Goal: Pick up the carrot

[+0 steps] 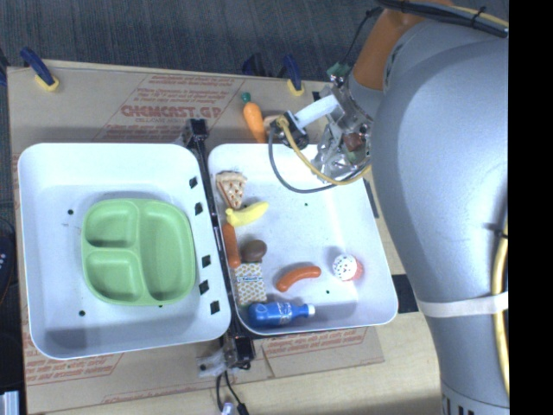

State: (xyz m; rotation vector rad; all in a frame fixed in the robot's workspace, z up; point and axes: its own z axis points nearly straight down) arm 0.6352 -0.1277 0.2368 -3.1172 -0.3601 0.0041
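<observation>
The gripper (335, 152) hangs over the right bin's (367, 223) far edge; I cannot tell how its jaws stand, and nothing shows in its grip. The carrot (252, 119), a smooth orange taper with a green tip, lies on the cardboard just beyond that bin's far left corner, long axis running near-to-far, green tip pointing away.

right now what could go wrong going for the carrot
1. The carrot lies outside the right bin, on the bench beyond its far rim, so a low approach could strike that rim.
2. The yellow cable looping below the claw could snag.
3. The orange sausage could be mistaken for it.
</observation>
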